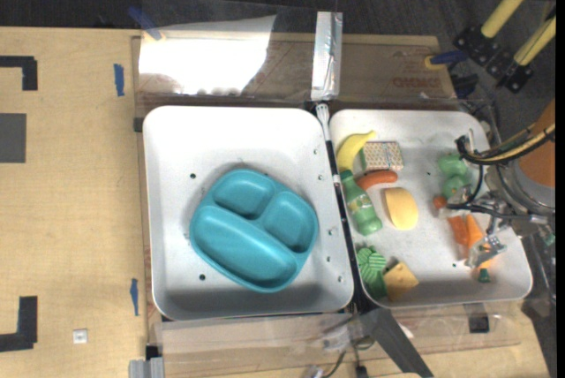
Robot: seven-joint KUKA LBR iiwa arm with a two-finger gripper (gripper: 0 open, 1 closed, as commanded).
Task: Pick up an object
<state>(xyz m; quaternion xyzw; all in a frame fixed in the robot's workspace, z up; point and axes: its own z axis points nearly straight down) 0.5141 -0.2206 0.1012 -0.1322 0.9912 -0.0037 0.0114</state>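
Here the left bin [168,147] holds a teal divided plate [254,228], three compartments, lying slightly askew near the bin's centre. The right bin [424,283] carries the toy food. Along its left wall: a yellow banana [352,148] at the top, a speckled block [382,156] just beside it, a red sausage-like piece [378,179] below that, a green bottle-shaped item [362,208] touching the wall, and a yellow rounded piece [402,208] towards the middle. At the lower left corner sit a green ridged item [372,269] and a yellow wedge [400,278], touching. A green piece [455,171] lies near the upper right.

The arm enters from the right; cables loop over the right rim. The gripper [479,237] sits low over the right side of that bin, at an orange carrot-like object [465,230]. Whether the jaws are open or closed on it I cannot tell; the fingers are too cluttered and small to resolve, possibly straddling the orange object.
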